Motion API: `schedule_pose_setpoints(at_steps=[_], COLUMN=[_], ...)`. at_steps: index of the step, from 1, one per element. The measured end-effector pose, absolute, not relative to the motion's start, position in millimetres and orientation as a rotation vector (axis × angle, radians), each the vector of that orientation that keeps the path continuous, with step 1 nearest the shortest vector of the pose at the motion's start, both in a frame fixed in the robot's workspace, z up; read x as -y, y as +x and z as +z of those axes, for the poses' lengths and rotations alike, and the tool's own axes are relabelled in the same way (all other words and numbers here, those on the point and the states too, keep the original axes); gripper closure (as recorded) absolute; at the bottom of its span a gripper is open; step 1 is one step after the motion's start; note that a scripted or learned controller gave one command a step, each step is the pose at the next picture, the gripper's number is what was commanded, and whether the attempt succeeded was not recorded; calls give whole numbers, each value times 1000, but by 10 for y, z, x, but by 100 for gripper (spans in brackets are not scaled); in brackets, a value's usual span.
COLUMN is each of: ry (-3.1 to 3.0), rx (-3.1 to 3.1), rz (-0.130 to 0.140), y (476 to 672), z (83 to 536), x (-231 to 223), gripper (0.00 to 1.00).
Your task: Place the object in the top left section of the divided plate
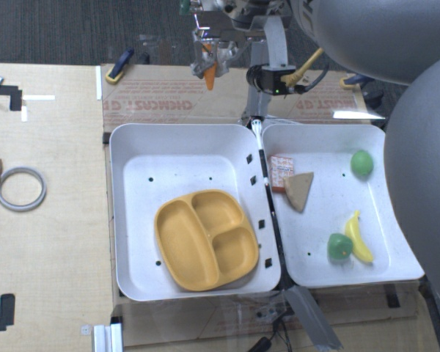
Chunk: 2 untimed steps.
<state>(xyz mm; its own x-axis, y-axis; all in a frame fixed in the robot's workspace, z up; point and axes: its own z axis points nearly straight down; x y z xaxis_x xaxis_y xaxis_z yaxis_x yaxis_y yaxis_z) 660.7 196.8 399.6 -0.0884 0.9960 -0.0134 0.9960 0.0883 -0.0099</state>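
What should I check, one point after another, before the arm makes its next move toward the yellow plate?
1. Object between the fingers: ok. A small orange object sits in the gripper.
2. Gripper lifted above the bins: ok. It hangs over the cardboard behind the left bin.
3. Divided plate in place: ok. It lies flat in the left bin.
4. Target section free: ok. All three sections of the plate hold nothing.
5. Gripper over the target section: not ok. It is behind the bin, not above the plate.
6. Firmness of the grip: cannot tell. The object is small and partly hidden.
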Motion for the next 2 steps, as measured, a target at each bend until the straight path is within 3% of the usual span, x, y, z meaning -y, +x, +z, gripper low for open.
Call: schedule_pose_setpoints(at_steps=[2], ry=[2118], rx=[-2313], rz=[-40], y=[6626], z=[4128], x=[-1955], gripper=[100])
